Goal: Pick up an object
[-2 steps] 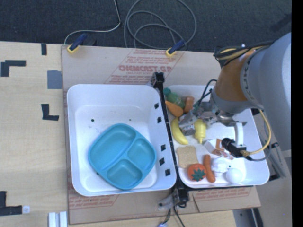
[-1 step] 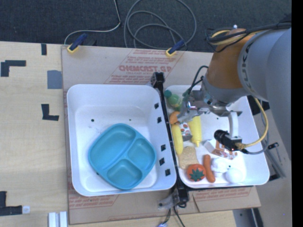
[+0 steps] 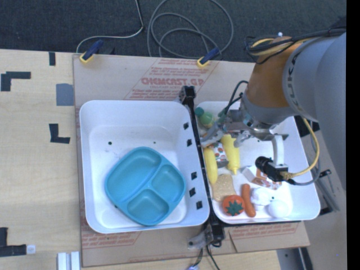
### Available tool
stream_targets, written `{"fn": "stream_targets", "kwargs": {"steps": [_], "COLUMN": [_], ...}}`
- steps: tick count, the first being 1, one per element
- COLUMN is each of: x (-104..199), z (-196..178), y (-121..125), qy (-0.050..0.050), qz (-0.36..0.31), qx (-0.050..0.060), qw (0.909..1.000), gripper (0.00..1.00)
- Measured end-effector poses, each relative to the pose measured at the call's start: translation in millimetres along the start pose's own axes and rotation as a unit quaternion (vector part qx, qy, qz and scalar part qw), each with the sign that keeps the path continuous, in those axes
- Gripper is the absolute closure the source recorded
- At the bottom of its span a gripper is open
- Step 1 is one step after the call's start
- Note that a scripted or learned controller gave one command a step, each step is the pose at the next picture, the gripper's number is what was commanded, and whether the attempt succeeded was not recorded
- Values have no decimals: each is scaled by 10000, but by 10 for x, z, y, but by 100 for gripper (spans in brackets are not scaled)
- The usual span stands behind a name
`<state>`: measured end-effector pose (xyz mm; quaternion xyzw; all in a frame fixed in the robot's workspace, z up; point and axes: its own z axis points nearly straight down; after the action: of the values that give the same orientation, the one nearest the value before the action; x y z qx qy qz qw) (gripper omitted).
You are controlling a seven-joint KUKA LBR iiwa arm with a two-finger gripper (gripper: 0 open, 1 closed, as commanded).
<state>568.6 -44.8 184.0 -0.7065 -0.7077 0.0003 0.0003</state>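
Observation:
The right bin [image 3: 304,207] holds several toy foods. A yellow banana [image 3: 210,165] lies along its left wall, with a yellow bottle [image 3: 230,153] beside it. A tan bread piece [image 3: 223,187], a red tomato [image 3: 233,206] and an orange carrot [image 3: 248,200] sit toward the front. White pieces [image 3: 275,204] lie at the front right and a green item [image 3: 206,117] at the back left. My gripper [image 3: 216,131] hangs low over the top ends of the banana and the bottle. The grey arm [image 3: 281,89] hides the back of this bin.
In the left bin [image 3: 95,122] lies a blue divided plate [image 3: 146,185]. A black divider [image 3: 194,145] runs between the two bins. Cables loop on the dark floor behind the bench, and a black cable with a plug [image 3: 270,167] hangs over the right bin.

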Motion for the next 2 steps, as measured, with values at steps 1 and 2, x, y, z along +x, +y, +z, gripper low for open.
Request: {"fn": "stream_targets", "kwargs": {"steps": [1, 2], "x": [-452, -477], "z": [717, 774], "y": [294, 296], "qy": [-7, -8], "qz": [1, -5], "qx": [-75, -100], "qw": [10000, 9999], "gripper": [0, 0]}}
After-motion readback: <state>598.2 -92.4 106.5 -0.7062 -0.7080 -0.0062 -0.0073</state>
